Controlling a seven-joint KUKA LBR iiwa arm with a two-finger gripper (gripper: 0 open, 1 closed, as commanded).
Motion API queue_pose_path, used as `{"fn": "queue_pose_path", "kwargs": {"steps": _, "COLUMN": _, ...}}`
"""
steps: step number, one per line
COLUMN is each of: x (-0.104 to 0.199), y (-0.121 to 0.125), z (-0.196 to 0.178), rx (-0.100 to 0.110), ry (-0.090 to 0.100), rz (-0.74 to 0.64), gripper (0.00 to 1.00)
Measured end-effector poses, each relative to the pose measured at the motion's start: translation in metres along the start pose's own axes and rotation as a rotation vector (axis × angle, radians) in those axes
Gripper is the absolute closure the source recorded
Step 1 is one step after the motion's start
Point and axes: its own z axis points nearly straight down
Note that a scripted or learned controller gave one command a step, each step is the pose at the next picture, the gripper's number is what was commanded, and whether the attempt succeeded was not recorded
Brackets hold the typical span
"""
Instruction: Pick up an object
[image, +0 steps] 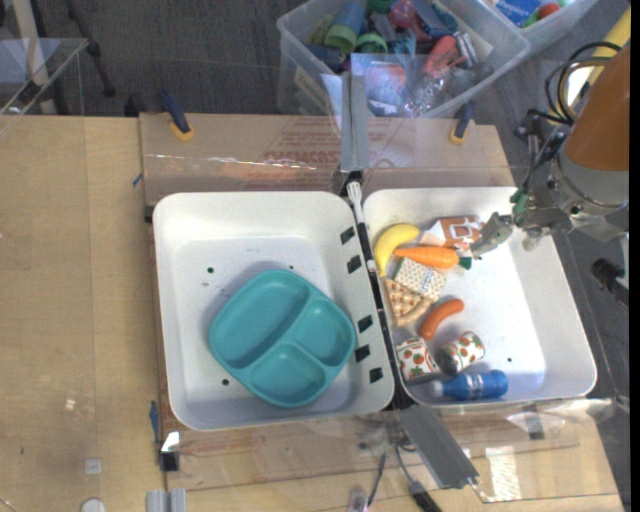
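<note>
My hand (492, 234) hangs over the right bin (560, 330), near its upper right part, and from this angle I cannot tell whether it is open or closed; nothing shows between its tips. Just to its left lies the carrot (428, 256), orange with a green end pointing toward my hand, very near but I can't say touching. Behind the carrot sits a small white and orange box (455, 231), and left of it the banana (392, 242) curls against the divider. Below the carrot there's a waffle-patterned piece (412, 293), then an orange sausage-shaped thing (441, 316), a small patterned box (413, 356), a patterned can (465, 350) on its side and a blue bottle (478, 385) along the bottom wall. All of it crowds the left half of this bin. Over in the left bin (180, 300), a teal divided plate (282, 337) lies tilted. Past the bins, on the table (70, 300), a clear tub (400, 45) holds mixed toys.
</note>
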Motion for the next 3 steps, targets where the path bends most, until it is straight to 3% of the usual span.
{"fn": "queue_pose_path", "kwargs": {"steps": 1, "x": 0.010, "y": 0.055, "z": 0.108, "rx": -0.021, "ry": -0.002, "rz": 0.054, "gripper": 0.00}}
{"fn": "queue_pose_path", "kwargs": {"steps": 2, "x": -0.004, "y": 0.065, "z": 0.115, "rx": 0.001, "ry": 0.011, "rz": 0.059, "gripper": 0.00}}
{"fn": "queue_pose_path", "kwargs": {"steps": 3, "x": -0.010, "y": 0.065, "z": 0.105, "rx": -0.001, "ry": -0.005, "rz": 0.058, "gripper": 1.00}}
